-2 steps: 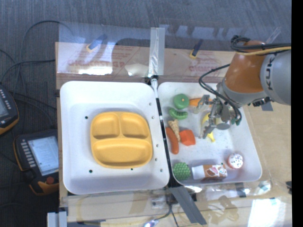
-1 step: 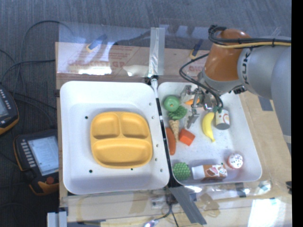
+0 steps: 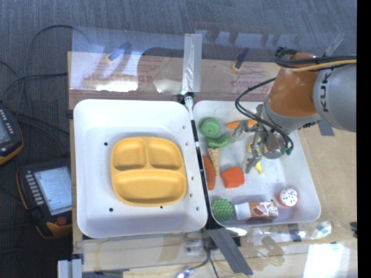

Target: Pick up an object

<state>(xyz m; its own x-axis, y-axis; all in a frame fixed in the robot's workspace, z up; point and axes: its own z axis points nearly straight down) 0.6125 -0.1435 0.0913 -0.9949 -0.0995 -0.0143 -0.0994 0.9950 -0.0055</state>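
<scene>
Right bin [image 3: 301, 184]: fingers [image 3: 253, 155] over clutter, beside orange block [image 3: 233, 177].

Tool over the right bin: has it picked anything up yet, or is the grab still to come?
Nothing looks lifted yet. The tool hangs low in the right bin, above the orange block. The block, carrot and carton lie on the bin floor. The grasp and lift remain.
</scene>
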